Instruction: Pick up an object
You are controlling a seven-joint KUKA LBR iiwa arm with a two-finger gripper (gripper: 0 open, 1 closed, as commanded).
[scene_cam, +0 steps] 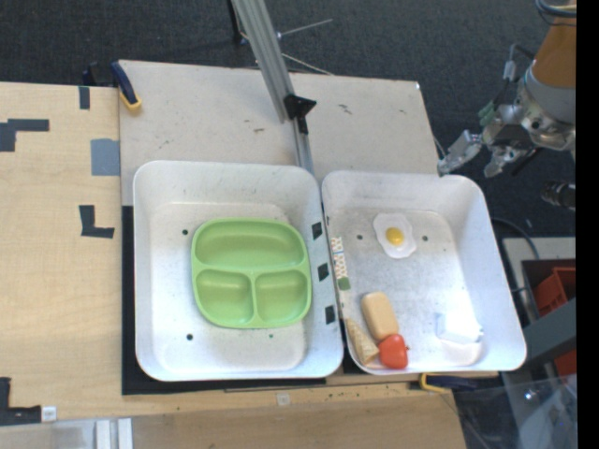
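Note:
The right bin [487, 215] holds a toy fried egg [395, 236] near its back, and a tan bread-like block [379, 313], a red tomato [393, 351] and a brown wafer piece [361, 340] at its front left. A pale white object [458, 329] lies at the front right. My gripper [477, 157] hangs beyond the bin's back right corner, outside the rim, well away from all these objects. Its two fingers stand spread apart with nothing between them, so it is open.
A green divided plate [251, 272] lies in the left bin [150, 251]. A grey metal post [267, 54] slants across the bench behind the bins. A yellow-handled clamp [125, 86] sits at the bench's back left corner.

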